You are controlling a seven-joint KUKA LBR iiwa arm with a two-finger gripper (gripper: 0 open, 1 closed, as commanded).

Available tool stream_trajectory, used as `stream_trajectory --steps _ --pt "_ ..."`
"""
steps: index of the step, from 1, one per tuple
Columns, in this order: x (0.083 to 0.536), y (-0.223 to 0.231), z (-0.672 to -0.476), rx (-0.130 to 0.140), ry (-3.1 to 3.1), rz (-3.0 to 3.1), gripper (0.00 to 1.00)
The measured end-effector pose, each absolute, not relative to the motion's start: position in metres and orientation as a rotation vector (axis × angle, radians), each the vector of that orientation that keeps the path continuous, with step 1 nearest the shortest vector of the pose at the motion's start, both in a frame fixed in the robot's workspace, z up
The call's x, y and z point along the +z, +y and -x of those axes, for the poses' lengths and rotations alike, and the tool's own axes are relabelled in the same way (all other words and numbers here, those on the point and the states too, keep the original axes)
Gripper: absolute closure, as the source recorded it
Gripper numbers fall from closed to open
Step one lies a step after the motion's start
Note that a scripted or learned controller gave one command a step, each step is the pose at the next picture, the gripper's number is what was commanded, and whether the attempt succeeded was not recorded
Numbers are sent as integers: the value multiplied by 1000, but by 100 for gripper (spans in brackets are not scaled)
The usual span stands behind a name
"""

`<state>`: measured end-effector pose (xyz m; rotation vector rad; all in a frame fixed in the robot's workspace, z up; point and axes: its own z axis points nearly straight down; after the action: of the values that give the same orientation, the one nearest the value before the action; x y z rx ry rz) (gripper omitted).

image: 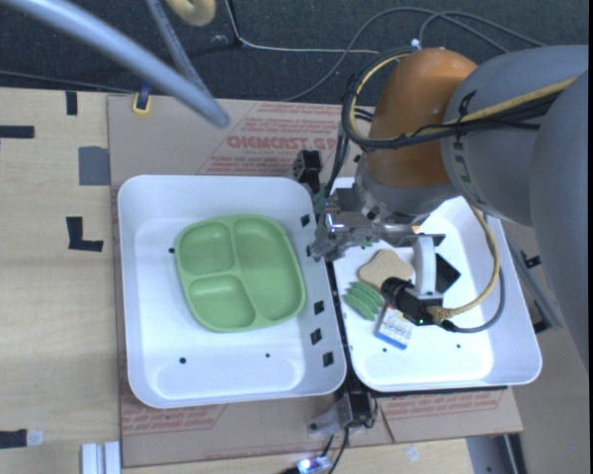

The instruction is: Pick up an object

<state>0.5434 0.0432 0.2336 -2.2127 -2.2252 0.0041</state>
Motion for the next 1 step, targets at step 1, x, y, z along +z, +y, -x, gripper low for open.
stream_trajectory --steps 1 --pt "239 94 -525 2 -2227 2211 100"
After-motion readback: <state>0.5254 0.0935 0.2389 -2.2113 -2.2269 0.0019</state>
